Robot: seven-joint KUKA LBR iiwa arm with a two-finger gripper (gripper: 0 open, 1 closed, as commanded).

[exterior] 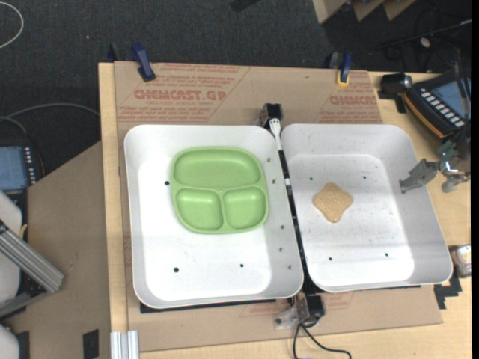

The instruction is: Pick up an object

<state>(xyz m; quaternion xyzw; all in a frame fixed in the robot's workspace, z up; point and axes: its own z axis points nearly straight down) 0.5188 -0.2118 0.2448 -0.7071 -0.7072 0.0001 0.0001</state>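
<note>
Camera view looks down on your worktop [187, 88], a brown board with red lettering, and we go left to right. First up, the left bin [150, 260]: shallow, white, smooth plastic with rounded corners. Sitting at its twelve o'clock half is a green tray [219, 189], matte, soft-edged, with one wide compartment above two smaller ones.

Cross the black seam and you reach the right bin [389, 253], same white shell, lightly speckled. Your likely target lies just left of its centre: a tan cookie-like piece [331, 202], flat, lobed in outline, grainy on top, lying free and well apart from every wall.

Now over to three o'clock. The tool [430, 172] hangs at the right bin's right rim, grey and metallic, partly cut off by the frame edge. How far its tips are parted I cannot tell you, and nothing sits in it that I can make out.

My read: you're at the approach stage, with no grasp made. The next move calls for travel towards nine o'clock until you're over that tan piece, then a straight descent. It's low and flat, so you'll need to get right down to the bin floor to catch its edges.
</note>
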